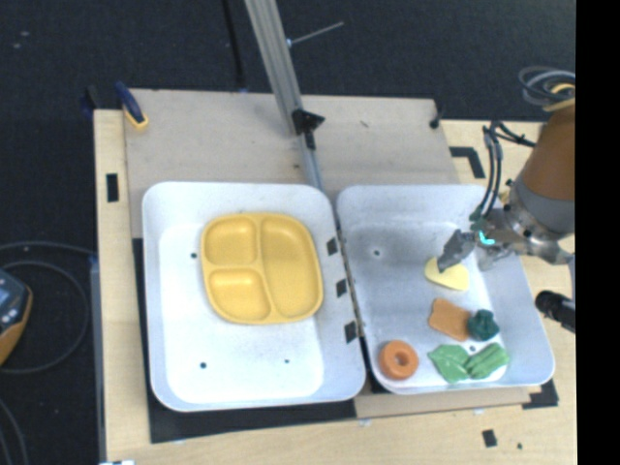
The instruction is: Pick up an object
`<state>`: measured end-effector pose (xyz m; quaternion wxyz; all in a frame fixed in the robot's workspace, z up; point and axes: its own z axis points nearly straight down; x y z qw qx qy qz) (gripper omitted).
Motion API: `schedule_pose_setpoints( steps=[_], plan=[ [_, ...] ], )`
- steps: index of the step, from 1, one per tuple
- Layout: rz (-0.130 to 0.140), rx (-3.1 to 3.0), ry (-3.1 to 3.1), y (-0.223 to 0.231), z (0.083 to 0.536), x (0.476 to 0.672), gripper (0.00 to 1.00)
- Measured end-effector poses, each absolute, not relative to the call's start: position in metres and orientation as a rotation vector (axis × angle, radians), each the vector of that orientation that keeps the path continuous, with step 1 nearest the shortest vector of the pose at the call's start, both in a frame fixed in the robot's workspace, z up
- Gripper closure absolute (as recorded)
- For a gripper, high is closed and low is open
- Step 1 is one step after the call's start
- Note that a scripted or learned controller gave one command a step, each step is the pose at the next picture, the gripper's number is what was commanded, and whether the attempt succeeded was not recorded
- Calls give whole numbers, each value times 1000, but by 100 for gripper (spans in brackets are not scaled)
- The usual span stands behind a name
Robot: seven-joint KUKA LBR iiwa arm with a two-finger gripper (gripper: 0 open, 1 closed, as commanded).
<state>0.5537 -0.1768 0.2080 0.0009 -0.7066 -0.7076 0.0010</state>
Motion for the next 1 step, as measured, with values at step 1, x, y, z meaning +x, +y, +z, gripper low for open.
schedule_pose_setpoints(
  steps=[1],
  plan=[
    [0,-2220,-2225,-177,210,555,0]
  ],
)
